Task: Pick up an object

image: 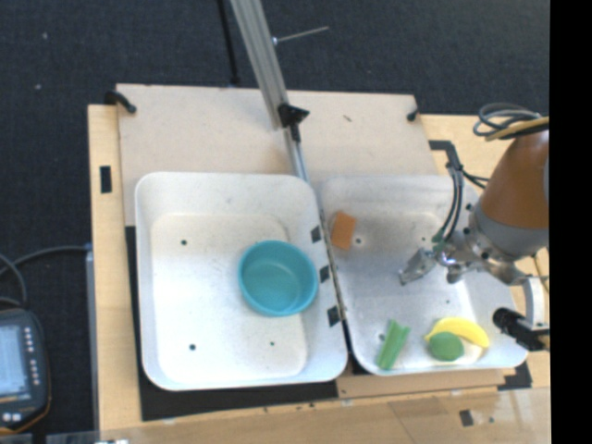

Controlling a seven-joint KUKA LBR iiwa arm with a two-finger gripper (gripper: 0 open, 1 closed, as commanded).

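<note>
Bins sit side by side on the pale wooden bench (203, 132), and we take them in turn. In the shallow white left bin (176, 211) we see one thing, a round turquoise plastic bowl (277, 277), standing upright toward the bin's right side, close to the wall it shares with its neighbour. The shallow white right bin (388, 202) holds the smaller things. A small orange block (342, 230) lies near its left wall, in the upper part of the bin. Along the near edge we find a flat green strip-shaped piece (392, 344) lying at a slant, and to the right of it a round green ball-like object (446, 346) resting against a curved yellow banana-shaped toy (462, 332) — the two touch, the yellow piece curling behind and to the right of the green one. The grey arm with its orange band (518, 188) reaches in from the right, and its two-finger metal gripper (416, 268) hangs over the middle of the right bin, well apart from the orange block on one side and from the green and yellow things on the other. We see nothing between its fingers; how far they stand parted we cannot tell at this size. A slanted aluminium post (259, 44) rises from behind the bins, and a handheld control pendant with a screen (18, 363) lies on the dark floor at the far left.
</note>
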